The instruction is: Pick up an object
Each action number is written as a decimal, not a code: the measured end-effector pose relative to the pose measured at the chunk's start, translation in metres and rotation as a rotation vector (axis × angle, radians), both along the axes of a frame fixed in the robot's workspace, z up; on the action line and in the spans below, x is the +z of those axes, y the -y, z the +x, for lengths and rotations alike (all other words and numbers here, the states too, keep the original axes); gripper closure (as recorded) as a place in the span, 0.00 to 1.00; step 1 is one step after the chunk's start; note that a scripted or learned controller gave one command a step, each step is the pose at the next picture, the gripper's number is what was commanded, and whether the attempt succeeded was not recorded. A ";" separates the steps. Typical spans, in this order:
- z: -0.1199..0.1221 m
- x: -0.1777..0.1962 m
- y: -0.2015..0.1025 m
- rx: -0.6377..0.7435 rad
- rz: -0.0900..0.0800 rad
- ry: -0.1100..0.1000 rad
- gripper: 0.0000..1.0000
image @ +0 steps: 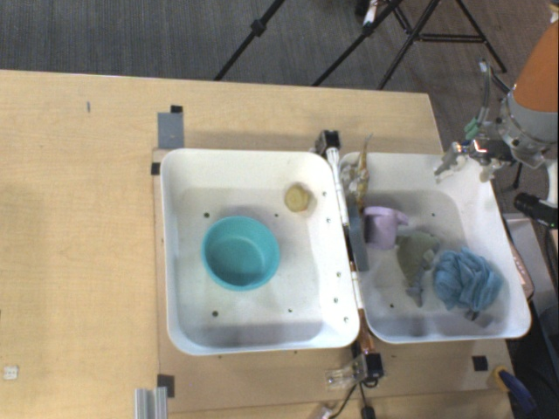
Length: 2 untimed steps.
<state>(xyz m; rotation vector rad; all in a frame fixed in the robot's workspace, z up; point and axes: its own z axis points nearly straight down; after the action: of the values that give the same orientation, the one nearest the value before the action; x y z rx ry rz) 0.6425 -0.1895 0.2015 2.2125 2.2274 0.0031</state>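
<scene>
We hover the gripper (pixel 467 157), whose state we cannot tell, at the right bin's (pixel 515 317) two o'clock corner, risking a rim clip.

single fixed camera above bench (pixel 79 234), looking down aslant on both bins (pixel 175 234).

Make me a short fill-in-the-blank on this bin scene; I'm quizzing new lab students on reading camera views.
1. The teal bowl sits in the ____ bin of the view.
2. The crumpled blue cloth lies in the ____ bin of the view.
3. The small round tan object shares its bin with the ____.
4. The lilac cup lies close to the right bin's ____ wall.

Missing words: left; right; teal bowl; left
</scene>
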 end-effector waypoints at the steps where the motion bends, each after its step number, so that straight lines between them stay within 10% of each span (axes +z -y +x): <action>1: -0.047 -0.106 0.014 0.185 -0.002 0.004 0.00; 2: -0.120 -0.111 0.017 0.336 -0.005 0.009 0.00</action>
<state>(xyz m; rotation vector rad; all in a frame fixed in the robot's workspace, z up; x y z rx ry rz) 0.5223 -0.2066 0.0902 1.8026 2.5581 0.0079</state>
